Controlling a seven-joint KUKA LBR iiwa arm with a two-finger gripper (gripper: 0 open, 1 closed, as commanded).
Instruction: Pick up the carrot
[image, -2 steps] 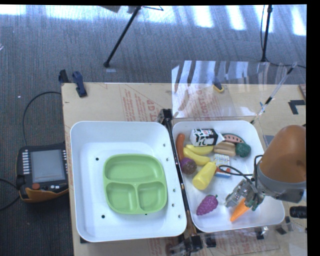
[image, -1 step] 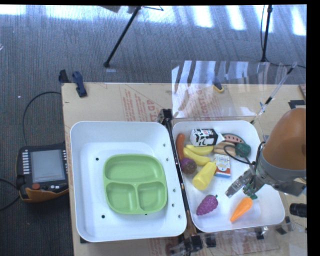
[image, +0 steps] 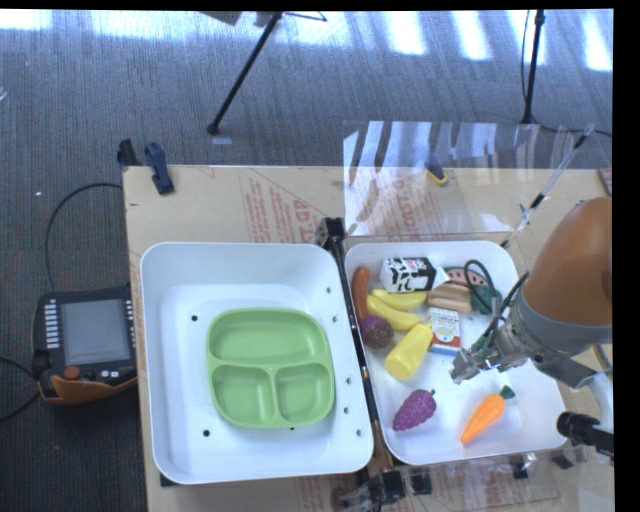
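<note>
Two shallow white bins are sitting side by side on the bench, and the action is all in the right bin (image: 540, 425). The left bin (image: 170, 290) is carrying a light green plastic tray with three compartments (image: 270, 365), lying flat in the middle.

Over to the lower right of the frame: the small orange toy carrot with a green top (image: 483, 415) is lying on the floor of the right bin, tilted, green end pointing up and to the right. Just above it the grey arm with its orange band (image: 570, 280) is reaching in from the right edge, and the two-finger gripper (image: 470, 365) is hanging over the bin floor between the carrot and a yellow plastic bottle (image: 409, 352). Whether those fingers are parted or pressed together, I cannot tell from this angle; nothing is showing between them.

Elsewhere in the right bin, a purple bunch of toy grapes (image: 414, 410) is resting to the left of the carrot, well apart from it. Higher up, a yellow toy banana (image: 393, 308) is lying below a white carton with black patches (image: 410, 272).
</note>
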